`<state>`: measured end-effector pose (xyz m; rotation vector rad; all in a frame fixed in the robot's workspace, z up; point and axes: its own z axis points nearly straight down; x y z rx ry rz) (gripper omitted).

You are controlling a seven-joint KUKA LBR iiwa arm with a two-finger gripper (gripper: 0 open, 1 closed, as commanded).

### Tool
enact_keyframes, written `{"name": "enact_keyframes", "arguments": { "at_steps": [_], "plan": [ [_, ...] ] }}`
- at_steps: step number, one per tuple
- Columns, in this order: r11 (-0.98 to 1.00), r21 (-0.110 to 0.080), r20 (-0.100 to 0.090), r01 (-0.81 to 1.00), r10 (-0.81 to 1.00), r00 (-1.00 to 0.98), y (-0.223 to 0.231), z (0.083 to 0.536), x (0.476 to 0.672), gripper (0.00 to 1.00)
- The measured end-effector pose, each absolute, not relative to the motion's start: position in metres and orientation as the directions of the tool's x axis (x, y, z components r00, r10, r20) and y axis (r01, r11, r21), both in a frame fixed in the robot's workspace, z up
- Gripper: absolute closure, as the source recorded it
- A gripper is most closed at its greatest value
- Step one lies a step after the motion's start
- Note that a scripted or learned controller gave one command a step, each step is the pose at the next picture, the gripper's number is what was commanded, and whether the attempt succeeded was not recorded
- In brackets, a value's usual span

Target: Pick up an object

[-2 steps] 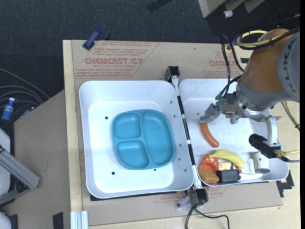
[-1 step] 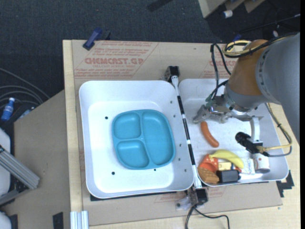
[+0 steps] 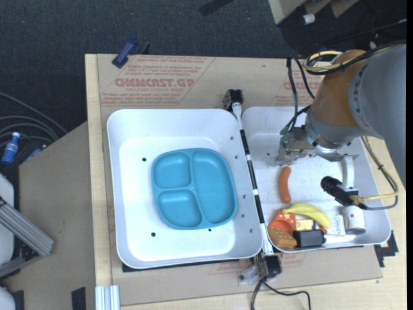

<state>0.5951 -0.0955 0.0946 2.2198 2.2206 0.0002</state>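
Note:
In the right bin [image 3: 264,123], an orange-red sausage [image 3: 284,184] lies lengthwise near the middle. My gripper [image 3: 288,154] hangs just behind the sausage's far end, pointing down into the bin from the grey and orange arm on the right. At the bin's front lie a yellow banana [image 3: 310,212], a red tomato-like piece [image 3: 281,225], a brown round piece [image 3: 280,237] and a small black block [image 3: 310,238]. A small white can [image 3: 353,220] stands at the front right.
The left bin [image 3: 129,237] holds a blue divided plate [image 3: 193,187] in its middle. A black-clipped rim [image 3: 248,166] separates the two bins. The arm covers the right bin's back right part. A blue object [image 3: 125,52] lies off the board at the back left.

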Motion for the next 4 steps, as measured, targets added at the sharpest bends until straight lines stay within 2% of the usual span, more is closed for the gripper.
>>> {"name": "enact_keyframes", "arguments": {
  "at_steps": [1, 2, 3, 4],
  "plan": [
    [0.0, 0.001, -0.001, 1.0, 1.0, 0.0, -0.095, 0.095, 0.595, 0.0],
    [-0.001, -0.003, 0.001, 1.0, 1.0, 0.001, -0.094, 0.084, 0.562, 0.0],
    [-0.001, -0.001, 0.001, 1.0, 1.0, 0.001, -0.094, 0.094, 0.563, 1.0],
    [0.001, 0.0, 0.001, 1.0, 1.0, -0.001, -0.018, 0.223, 0.555, 1.0]
  ]
}}
